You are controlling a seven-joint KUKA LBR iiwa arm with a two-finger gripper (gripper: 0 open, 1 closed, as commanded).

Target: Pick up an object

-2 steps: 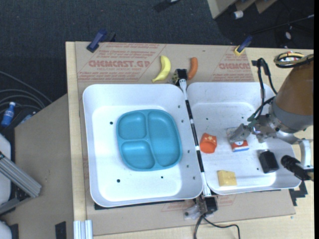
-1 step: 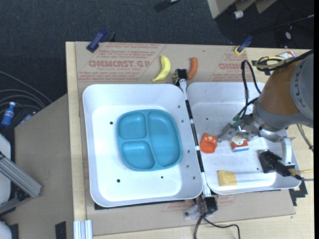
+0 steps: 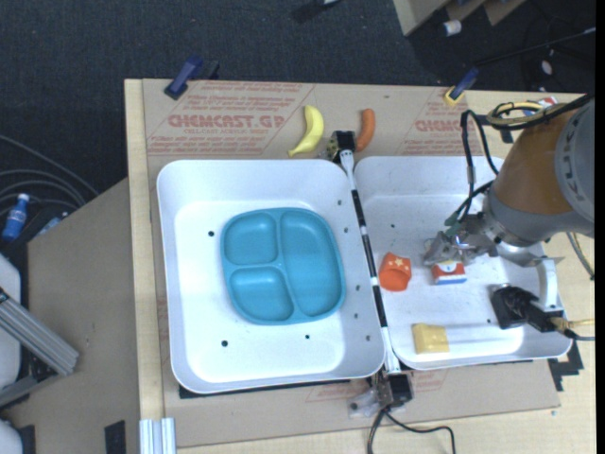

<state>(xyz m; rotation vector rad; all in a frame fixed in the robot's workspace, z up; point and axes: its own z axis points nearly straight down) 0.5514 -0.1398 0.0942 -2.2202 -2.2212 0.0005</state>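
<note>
2 shallow white plastic bins sit side by side on a brown cardboard-covered bench point(image 3: 236, 116); dark carpet beyond. Left bin point(image 3: 189, 197) holds a glossy blue 3-section plate point(image 3: 282, 265), rounded corners. Right bin point(image 3: 406, 183) has an orange blocky toy point(image 3: 394, 272) nr its left wall, a flat yellow block point(image 3: 430, 338) nr its front edge, long axis along that edge, & a small red/white/blue item point(image 3: 448, 272) at centre. Gripper point(image 3: 452, 250) is right over that item; jaws' state can't be told. Yellow banana point(image 3: 308, 131) & orange carrot-like piece point(image 3: 365, 129) lie at bench's back edge.
</note>
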